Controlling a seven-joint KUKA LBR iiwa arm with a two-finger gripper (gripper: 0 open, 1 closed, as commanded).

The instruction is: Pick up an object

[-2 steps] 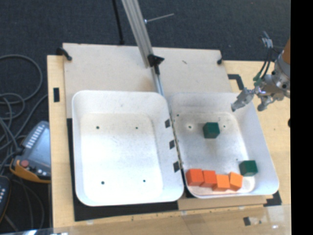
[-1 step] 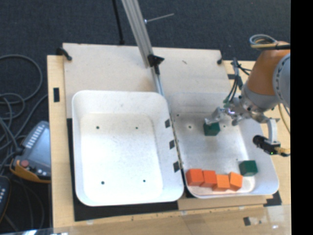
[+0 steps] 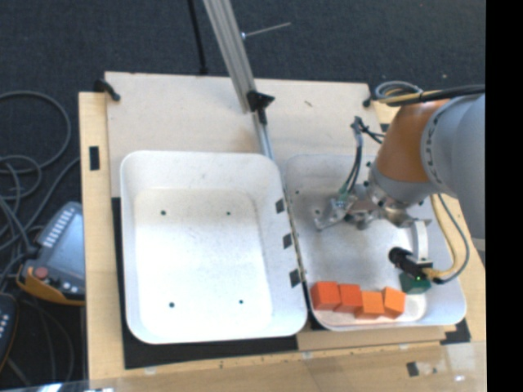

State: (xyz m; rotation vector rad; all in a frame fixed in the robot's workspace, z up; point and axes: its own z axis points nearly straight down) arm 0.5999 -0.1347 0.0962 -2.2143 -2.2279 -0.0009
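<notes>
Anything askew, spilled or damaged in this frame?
Nothing stands out. The orange blocks sit in a tidy row along the near edge of the right bin, and the arm is over that bin.

A pale wooden bench (image 3: 180,113) carries two shallow white bins (image 3: 139,178) (image 3: 445,309) side by side.

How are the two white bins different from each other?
The left shallow white bin shows a bare floor with a few small dark dots, while the right shallow white bin has a row of orange blocks along its near edge. The grey robot arm with the orange band hangs over the right bin, not the left bin. Both are white, shallow and round-cornered, sitting side by side.
</notes>
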